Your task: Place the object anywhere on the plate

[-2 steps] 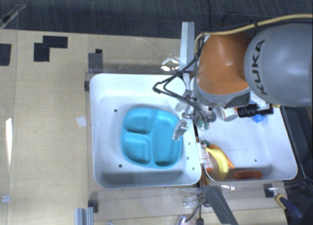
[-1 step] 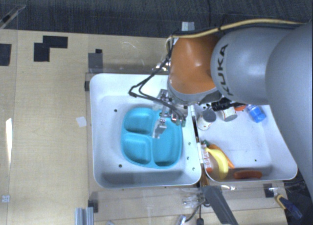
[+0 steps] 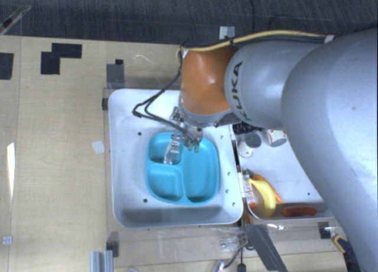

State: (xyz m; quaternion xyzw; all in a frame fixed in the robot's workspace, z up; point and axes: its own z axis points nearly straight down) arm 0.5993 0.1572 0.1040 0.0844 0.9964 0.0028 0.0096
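A blue divided plate [image 3: 183, 173] lies in the left white bin [image 3: 127, 164]. My gripper [image 3: 182, 141] hangs low over the plate's upper part, under the orange wrist band. A small pale grey object [image 3: 172, 155] shows right beneath the gripper, over the plate's upper-left compartment. Whether that object is held or rests on the plate is too blurred to tell.
The right bin [image 3: 289, 176] holds a banana [image 3: 264, 194], a red item [image 3: 299, 210], a grey round piece [image 3: 253, 141] and a small white-and-orange item [image 3: 276, 138]. The arm's big grey body covers much of that bin. A black cable [image 3: 155, 104] loops over the left bin's upper rim.
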